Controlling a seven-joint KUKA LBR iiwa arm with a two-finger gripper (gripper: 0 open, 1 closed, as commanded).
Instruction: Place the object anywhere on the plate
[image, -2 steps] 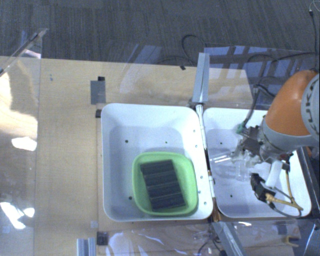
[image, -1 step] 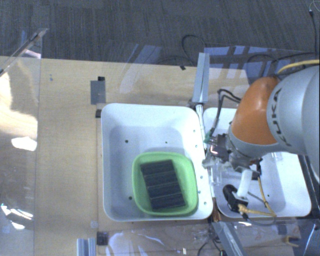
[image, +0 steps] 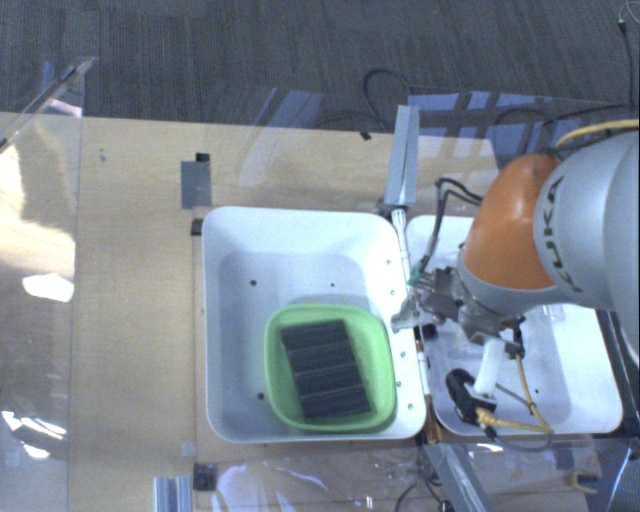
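Observation:
A green square plate (image: 274, 345) with rounded corners lies in the front right part of the left bin (image: 230, 300). On the plate rests a dark grey ribbed rectangular object (image: 322, 370), lying flat and a little askew. My gripper (image: 432, 306) hangs under the orange-banded wrist, over the left edge of the right bin (image: 590, 400), just to the right of the plate and apart from the object. The wrist hides most of the gripper.
The two white bins stand side by side on a wooden bench, with a narrow ridge (image: 420, 380) between them. A grey upright bar (image: 403, 160) rises behind the bins. The bulky arm (image: 560, 230) covers much of the right bin.

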